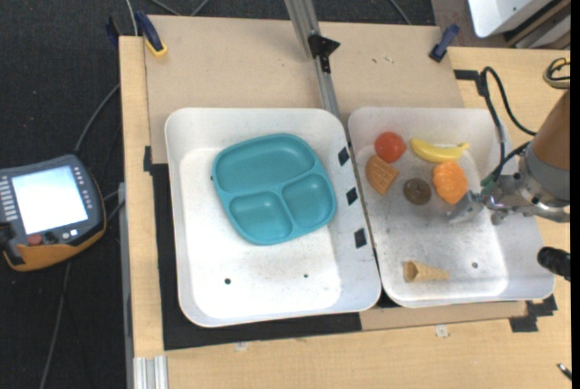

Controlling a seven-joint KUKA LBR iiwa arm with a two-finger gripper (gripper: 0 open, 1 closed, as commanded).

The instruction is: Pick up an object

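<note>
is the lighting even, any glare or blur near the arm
Camera view: even, soft light, only faint shadows around the teal tray; no strong glare on the white bins; the end effector beside the orange looks slightly blurred, so its fingers are unclear.

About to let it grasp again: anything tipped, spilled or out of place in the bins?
Nothing spilled. The teal tray sits askew in the left bin. In the right bin, the cone lies on its side, apart from the other toy foods. The gripper is beside the orange piece.
</note>
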